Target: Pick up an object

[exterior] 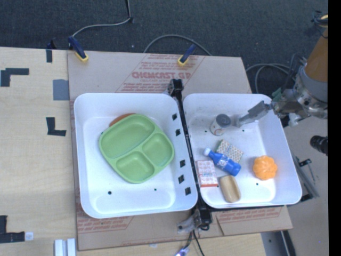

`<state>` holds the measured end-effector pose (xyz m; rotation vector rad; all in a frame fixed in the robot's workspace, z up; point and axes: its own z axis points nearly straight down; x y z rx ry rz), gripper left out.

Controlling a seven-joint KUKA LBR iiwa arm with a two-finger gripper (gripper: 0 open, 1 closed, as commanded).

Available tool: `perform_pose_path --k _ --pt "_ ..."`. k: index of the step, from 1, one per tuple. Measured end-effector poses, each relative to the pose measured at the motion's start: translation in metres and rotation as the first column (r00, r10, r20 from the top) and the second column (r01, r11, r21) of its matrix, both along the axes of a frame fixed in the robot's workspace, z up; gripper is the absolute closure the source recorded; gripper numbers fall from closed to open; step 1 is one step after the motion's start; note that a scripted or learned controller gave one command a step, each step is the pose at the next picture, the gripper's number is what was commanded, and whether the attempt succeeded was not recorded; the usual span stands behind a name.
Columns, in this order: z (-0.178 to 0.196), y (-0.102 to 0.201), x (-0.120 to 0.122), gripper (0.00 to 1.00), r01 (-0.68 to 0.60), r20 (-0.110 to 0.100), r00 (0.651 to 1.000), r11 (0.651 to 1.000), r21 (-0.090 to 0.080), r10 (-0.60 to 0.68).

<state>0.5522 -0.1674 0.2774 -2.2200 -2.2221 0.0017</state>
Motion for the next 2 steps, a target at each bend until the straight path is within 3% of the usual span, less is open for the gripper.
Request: perform_pose_path --k 1,2 --pt "-0.099 0.049 -0.004 0.0 -0.001 -0.002 1.0 1.0 0.001 0.001" --pt "-0.193 0.057 0.048 0.0 0.004 0.004 1.0 1.0 -0.008 -0.004"
